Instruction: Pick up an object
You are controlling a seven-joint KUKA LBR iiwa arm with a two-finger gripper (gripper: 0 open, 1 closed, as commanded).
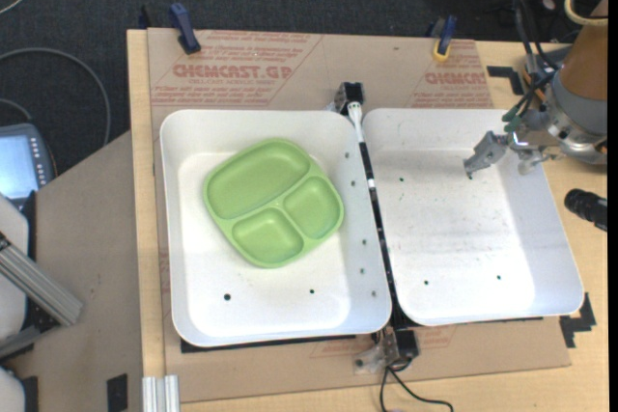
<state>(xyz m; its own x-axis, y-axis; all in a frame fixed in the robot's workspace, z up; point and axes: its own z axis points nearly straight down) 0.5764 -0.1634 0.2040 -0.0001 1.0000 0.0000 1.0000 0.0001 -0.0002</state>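
The green divided plate [274,202] is lying untouched in the left bin [183,236], so nothing is being lifted yet. The gripper [480,157] is hovering over the right bin [541,246], well apart from it; whether its jaws are wide or narrow, I cannot tell.

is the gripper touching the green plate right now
Apart. The camera view shows the gripper over the right bin, while the green plate lies in the left bin, with the bins' rims between them.

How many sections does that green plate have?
3: the green divided plate in the left bin has one long section toward the far edge and two smaller ones toward the near edge.
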